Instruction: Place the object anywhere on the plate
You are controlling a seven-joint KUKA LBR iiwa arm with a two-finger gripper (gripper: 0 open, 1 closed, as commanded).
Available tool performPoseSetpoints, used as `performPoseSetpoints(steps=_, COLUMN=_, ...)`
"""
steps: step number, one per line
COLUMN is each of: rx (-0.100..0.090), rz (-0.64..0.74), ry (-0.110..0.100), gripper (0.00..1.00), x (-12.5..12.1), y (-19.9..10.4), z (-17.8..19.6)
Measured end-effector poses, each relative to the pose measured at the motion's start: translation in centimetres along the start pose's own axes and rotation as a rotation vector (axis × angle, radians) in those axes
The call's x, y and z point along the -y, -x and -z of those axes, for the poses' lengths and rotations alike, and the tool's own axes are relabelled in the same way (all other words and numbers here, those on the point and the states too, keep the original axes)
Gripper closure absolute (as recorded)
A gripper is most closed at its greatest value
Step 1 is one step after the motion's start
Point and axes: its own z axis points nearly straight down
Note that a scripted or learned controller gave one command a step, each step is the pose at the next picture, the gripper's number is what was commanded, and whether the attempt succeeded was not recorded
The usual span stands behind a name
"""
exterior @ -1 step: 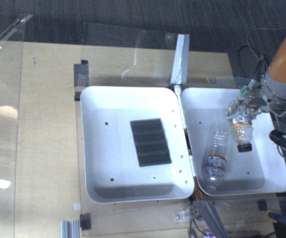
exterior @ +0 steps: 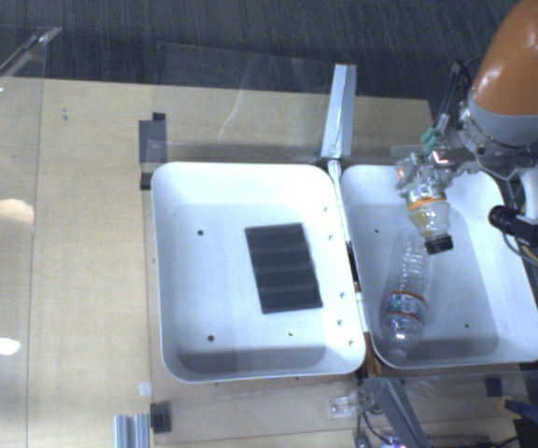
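A dark ribbed rectangular plate [exterior: 283, 267] lies in the middle of the left bin [exterior: 185, 278]. My gripper [exterior: 421, 177] is over the back part of the right bin [exterior: 493, 306], near the divider. A small clear bottle [exterior: 429, 217] with an orange band and a black cap hangs from it, cap pointing down and toward the front. The fingers are shut on the bottle's upper end. The bottle sits well to the right of the plate, across the wall between the bins.
A larger clear plastic bottle [exterior: 405, 292] lies lengthwise in the right bin, just below the held one. A metal post [exterior: 340, 110] stands behind the gap between the bins. Cables [exterior: 530, 227] run along the right bin's right side.
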Motion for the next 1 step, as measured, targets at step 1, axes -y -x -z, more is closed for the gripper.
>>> performPoseSetpoints(steps=1, rx=-0.002, rz=0.075, ry=0.0, gripper=1.0, x=0.87, y=-8.18, z=3.17)
